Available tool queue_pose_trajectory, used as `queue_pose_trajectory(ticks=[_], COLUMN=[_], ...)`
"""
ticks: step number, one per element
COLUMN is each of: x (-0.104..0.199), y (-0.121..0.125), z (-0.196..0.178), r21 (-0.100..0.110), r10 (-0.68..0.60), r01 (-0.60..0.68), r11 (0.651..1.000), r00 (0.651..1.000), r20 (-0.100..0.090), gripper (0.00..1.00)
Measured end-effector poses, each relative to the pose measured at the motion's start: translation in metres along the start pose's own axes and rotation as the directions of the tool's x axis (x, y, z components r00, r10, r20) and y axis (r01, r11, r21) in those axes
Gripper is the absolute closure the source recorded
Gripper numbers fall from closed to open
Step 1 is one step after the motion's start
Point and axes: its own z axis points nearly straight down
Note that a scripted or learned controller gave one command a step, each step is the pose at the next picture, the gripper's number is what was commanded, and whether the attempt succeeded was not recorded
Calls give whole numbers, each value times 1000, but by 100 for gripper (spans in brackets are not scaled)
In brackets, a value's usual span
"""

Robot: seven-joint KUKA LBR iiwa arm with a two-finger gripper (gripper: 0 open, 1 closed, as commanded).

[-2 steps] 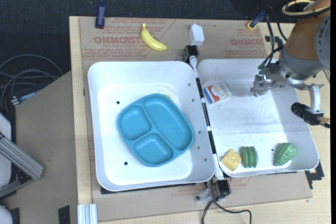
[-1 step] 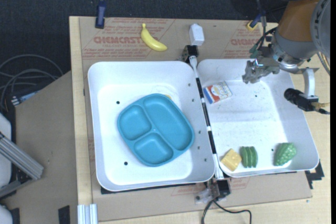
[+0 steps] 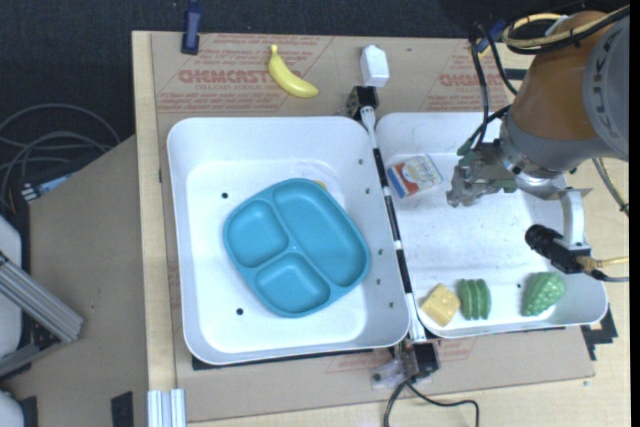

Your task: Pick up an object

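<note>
My gripper hangs over the upper middle of the right bin, at the end of the grey and orange arm coming in from the right. Just left of it lies a small white packet with red and blue print, close to the gripper but with no contact showing. Along the bin's front edge sit a yellow wedge, a green pepper-like piece and a bumpy green piece.
The left bin holds a blue divided plate. A yellow banana, a small white block and a blue item lie on the bench behind the bins.
</note>
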Motion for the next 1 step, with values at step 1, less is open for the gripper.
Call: queue_pose_trajectory(ticks=[1], x=[36], y=[42], z=[-23], r21=[-5], r10=[-1], r01=[1], r11=[1000], r00=[1000], r20=[1], gripper=[100])
